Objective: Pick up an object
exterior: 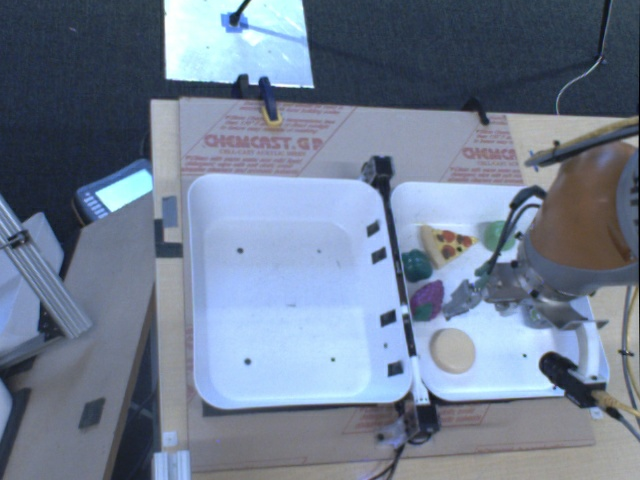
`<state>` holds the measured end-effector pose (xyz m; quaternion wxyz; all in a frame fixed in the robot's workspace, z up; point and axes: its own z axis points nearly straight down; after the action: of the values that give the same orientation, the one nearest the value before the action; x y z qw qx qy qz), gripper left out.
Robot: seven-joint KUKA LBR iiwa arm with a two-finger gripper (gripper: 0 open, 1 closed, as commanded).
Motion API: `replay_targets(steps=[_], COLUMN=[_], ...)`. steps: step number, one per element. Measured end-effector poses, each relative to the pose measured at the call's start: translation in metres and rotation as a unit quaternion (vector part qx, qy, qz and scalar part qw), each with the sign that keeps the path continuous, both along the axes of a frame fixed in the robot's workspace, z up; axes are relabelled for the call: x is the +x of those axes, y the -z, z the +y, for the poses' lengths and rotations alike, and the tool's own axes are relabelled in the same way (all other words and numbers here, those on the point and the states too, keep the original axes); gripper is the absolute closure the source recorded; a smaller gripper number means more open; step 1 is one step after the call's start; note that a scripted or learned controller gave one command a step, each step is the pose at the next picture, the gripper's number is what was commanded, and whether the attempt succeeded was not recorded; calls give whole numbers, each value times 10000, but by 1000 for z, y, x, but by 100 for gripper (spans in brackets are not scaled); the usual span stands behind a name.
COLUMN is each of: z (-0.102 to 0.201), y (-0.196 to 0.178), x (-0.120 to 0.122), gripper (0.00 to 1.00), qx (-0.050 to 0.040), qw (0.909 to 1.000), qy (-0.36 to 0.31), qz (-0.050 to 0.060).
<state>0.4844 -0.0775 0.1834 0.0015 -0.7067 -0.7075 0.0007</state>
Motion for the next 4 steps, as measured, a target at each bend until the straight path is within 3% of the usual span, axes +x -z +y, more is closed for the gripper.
replay_targets(steps=[1,2,3,4], z=[-1,54,97,157], y=[-12,-139,-286,-327], x=[4,9,32,8], gripper=[100,100,100,100], qx=[-8,2,4,7], qw=[10000,9999,9999,10000], qy=[-7,-53,-43,-44], qz=[-37,-93,-121,-47])
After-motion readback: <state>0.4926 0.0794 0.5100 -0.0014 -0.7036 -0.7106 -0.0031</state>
